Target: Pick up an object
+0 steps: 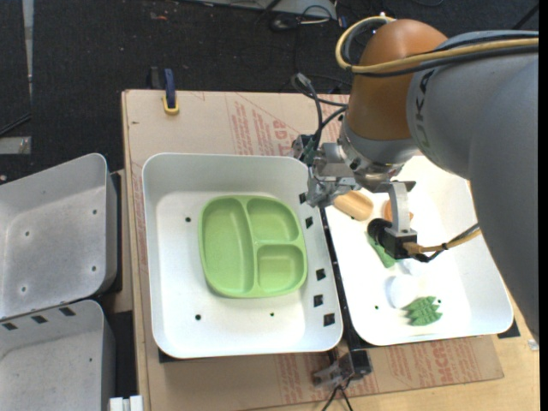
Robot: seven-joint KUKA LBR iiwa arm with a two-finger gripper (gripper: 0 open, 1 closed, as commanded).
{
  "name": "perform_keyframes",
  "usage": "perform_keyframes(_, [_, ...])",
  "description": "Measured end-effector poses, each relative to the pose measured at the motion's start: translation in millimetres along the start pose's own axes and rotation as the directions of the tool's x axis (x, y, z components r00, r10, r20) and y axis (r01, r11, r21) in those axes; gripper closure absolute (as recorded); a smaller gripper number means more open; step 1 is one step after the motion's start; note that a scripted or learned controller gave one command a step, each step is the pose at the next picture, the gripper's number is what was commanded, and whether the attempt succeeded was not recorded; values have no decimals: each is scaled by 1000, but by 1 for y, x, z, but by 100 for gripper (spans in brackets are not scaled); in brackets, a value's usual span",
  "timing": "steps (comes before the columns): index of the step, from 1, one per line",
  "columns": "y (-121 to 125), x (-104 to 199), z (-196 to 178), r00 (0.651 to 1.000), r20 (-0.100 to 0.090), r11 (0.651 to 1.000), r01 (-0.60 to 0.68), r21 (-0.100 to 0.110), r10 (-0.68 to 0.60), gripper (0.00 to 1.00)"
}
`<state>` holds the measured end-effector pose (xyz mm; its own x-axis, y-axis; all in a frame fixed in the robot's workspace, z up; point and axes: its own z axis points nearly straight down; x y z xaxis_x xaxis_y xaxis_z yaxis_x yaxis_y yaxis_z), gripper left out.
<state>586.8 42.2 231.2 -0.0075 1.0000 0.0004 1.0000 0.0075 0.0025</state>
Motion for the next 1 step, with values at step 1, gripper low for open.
perform_keyframes(1, [18, 48, 10, 1000, 0, 1000, -1, 1, 1, 100])
